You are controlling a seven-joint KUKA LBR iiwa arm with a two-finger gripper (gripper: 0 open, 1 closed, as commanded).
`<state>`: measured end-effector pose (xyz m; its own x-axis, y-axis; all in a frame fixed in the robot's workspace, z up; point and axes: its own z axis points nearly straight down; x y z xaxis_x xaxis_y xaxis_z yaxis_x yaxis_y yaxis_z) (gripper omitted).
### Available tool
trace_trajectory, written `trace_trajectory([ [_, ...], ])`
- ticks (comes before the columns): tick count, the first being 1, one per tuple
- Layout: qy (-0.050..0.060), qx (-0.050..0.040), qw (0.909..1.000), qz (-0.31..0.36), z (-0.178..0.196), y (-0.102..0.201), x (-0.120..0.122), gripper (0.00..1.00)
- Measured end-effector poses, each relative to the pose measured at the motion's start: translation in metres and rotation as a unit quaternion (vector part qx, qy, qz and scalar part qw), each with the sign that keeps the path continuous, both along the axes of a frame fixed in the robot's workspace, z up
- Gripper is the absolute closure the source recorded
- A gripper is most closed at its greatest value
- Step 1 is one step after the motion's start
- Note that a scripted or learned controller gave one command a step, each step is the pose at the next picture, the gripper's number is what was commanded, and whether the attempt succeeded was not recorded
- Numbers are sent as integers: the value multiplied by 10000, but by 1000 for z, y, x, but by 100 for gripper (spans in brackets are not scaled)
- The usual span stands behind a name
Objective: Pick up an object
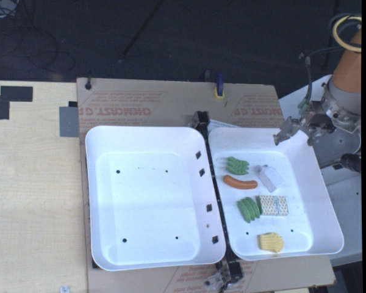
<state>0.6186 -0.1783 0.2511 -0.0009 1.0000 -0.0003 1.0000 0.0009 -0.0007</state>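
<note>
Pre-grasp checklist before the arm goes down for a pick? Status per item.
1. Targets present in the right-hand white bin: ok. It holds a leafy green toy, an orange sausage-shaped toy, a grey block, a green pod-shaped toy, a speckled square pad and a yellow ridged toy.
2. Tool free of objects: ok, nothing seen between its fingers.
3. Tool over a target: not ok, it sits at the bin's upper right rim.
4. Target spacing: not ok for the pod and pad, which lie very close together.
5. Finger opening: cannot tell.

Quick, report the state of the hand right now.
Hand: above the top right rim of the right bin, holding nothing; open or closed cannot be told.
</note>
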Motion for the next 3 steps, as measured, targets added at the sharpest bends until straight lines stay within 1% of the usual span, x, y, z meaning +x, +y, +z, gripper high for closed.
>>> trace_trajectory([
  [1,4,2,10000,8,10,0,0,100],
  [2,-34,3,10000,38,85,89,4,100],
  [3,-17,8,10000,31,134,160,9,100],
])
